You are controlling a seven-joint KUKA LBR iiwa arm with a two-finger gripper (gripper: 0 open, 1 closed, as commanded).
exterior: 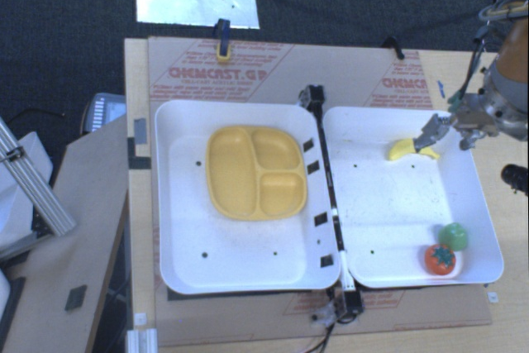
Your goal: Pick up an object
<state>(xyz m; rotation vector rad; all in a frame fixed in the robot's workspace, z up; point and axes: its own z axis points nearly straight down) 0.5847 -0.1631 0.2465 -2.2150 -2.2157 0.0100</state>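
Worktop (364, 66) with two white bins. Left bin (178, 260) holds a yellow divided plate (254, 172). Right bin (475, 202): yellow banana toy (403, 149) near its far edge, with the claw (446, 136) spread open just beside it, gripping nothing; green (453, 236) and orange (440, 259) toys in its near right corner.

Robot lab: bench (388, 66) with clamped cardboard sheet, white bins (248, 277) on it, aluminium framing (33, 186) beside bench.

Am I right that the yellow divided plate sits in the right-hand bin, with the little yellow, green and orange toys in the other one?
Not quite. The camera view shows the yellow divided plate in the left bin. The yellow toy, green toy and orange toy are in the right bin.
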